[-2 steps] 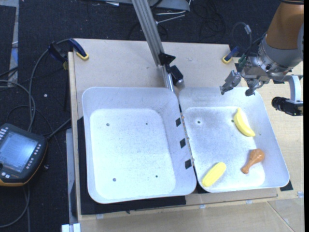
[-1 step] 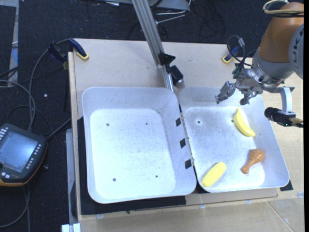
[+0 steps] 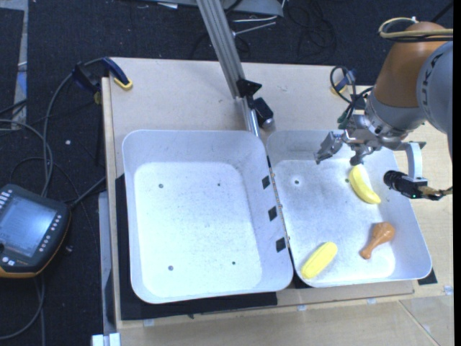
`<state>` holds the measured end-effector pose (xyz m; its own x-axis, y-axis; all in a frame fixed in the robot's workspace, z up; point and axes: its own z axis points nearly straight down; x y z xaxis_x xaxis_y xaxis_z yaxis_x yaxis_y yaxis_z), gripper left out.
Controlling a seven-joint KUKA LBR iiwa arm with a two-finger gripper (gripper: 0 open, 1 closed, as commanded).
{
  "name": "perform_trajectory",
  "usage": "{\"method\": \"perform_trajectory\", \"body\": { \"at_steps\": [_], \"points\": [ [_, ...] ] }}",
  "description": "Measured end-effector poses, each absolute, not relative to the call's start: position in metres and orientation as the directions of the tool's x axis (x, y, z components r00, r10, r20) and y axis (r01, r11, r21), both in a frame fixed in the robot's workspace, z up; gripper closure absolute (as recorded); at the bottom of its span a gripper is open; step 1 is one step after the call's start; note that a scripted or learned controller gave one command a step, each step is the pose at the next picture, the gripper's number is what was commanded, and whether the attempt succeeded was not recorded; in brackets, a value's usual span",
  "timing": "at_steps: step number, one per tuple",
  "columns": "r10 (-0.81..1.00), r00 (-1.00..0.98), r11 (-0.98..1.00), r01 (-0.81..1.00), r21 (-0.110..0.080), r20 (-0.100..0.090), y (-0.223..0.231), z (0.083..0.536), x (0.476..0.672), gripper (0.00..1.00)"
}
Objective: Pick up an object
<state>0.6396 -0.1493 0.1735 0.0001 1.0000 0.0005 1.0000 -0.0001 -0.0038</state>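
The right bin [image 3: 306, 200] holds three objects. A yellow banana [image 3: 364, 186] lies near its far right side, a yellow corn cob [image 3: 318, 259] rests by its front edge, and a brown chicken drumstick [image 3: 377, 240] sits to the right of the corn. My gripper [image 3: 340, 154] hovers over the far part of this bin, just left of and above the banana's top end. Its fingers are spread open with nothing between them. One fingertip [image 3: 357, 158] is close to the banana's upper tip.
The left bin [image 3: 194, 222] lies beside the right one, with a row of black clips [image 3: 274, 211] along the shared rim. A slanted aluminium pole [image 3: 227, 49] rises behind the bins. A teach pendant [image 3: 25, 229] and cables lie off the bench at left.
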Motion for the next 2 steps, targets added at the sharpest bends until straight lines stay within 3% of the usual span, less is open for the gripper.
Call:
{"method": "perform_trajectory", "body": {
  "at_steps": [1, 2],
  "points": [
    [1.0, 0.0, 0.0, 1.0, -0.005, 0.001, -0.148, 0.117, 0.629, 0.0],
    [1.0, 0.0, 0.0, 1.0, 0.001, -0.001, -0.148, 0.13, 0.631, 1.0]
  ]
}}
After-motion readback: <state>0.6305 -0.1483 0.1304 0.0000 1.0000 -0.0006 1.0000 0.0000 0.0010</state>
